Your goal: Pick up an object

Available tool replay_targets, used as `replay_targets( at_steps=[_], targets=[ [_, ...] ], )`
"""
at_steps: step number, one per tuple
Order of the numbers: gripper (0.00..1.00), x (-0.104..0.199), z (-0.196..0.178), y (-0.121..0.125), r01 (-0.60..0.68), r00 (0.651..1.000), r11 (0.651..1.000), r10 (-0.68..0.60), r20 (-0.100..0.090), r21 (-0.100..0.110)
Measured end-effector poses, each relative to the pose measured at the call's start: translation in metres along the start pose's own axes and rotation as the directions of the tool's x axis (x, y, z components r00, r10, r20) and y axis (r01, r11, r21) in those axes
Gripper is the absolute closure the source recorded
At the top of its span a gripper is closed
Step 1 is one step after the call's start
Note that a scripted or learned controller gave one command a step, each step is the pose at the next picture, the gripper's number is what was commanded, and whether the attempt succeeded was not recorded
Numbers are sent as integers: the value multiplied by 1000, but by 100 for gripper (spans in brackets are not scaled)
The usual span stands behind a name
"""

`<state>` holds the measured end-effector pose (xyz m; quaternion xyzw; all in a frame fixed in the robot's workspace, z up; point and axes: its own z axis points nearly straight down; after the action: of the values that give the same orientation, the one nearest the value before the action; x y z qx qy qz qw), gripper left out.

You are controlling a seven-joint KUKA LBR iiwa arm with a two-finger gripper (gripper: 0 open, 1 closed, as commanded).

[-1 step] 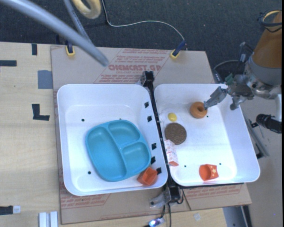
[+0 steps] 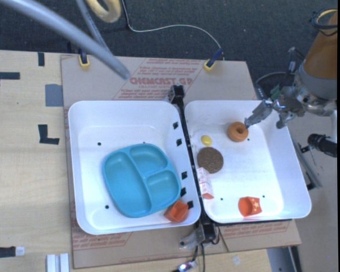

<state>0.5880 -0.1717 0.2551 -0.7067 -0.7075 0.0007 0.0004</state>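
Just left of hand point(image 2: 267, 113), doughnut point(image 2: 237, 132), rt bin point(image 2: 283, 169)

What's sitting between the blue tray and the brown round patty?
In the camera view, the bins' black divider separates the blue tray from the brown patty.

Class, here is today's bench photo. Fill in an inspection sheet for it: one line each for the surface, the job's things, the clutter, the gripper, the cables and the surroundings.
Surface: two white bins side by side, left bin and right bin, on a cardboard sheet.
Job's things: right bin holds a doughnut, yellow piece, brown disc, red block and packet; left bin holds a blue tray and orange piece.
Clutter: nothing seen.
Gripper: gripper at the right bin's upper right, beside the doughnut, holding nothing.
Cables: white cable behind the bins.
Surroundings: dark floor, yellow clamps.
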Motion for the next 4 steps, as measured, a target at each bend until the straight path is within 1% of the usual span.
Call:
replay_targets(
  at_steps=[1,2,3,4],
  targets=[
    [0,10,57,3,1,1000,1000,-1,-1,6],
    [0,9,121,7,0,1000,1000,0,-1,7],
    [0,9,172,7,0,1000,1000,0,2,-3],
    [100,9,159,8,1,1000,1000,-1,3,-5]
  ],
)
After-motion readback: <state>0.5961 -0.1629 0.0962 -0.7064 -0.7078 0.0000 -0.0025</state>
